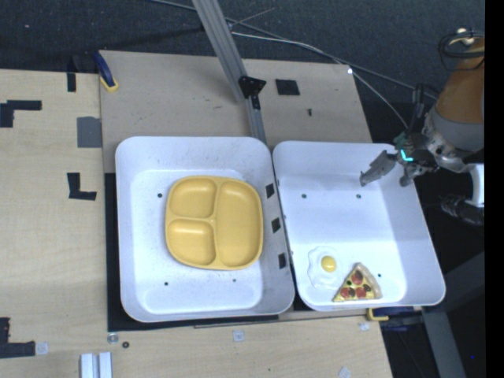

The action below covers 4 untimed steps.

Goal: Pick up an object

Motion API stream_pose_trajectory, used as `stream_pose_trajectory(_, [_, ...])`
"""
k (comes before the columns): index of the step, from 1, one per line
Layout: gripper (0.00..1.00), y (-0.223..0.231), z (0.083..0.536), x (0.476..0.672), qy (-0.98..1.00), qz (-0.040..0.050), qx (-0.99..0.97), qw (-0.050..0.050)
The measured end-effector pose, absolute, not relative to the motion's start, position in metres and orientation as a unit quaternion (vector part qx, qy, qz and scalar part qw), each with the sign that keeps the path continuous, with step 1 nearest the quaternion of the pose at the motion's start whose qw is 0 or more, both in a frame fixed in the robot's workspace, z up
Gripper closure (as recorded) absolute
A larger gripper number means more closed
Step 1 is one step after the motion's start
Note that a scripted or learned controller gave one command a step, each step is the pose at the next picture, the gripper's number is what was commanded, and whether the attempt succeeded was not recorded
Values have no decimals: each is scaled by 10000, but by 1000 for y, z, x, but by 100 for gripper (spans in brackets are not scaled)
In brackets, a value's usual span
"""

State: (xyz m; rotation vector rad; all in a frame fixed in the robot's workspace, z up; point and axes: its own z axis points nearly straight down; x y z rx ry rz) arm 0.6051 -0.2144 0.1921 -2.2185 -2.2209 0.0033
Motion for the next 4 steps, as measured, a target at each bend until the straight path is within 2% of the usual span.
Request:
stream_pose_trajectory(1, [0, -214, 193, 606, -7076, 6, -7066, 5])
stream_pose_trajectory(3, [0, -212, 102, 595, -7076, 19, -7066, 18])
stream_pose_trajectory(4, [0, -212, 86, 596, -7078, 8, -7064, -8])
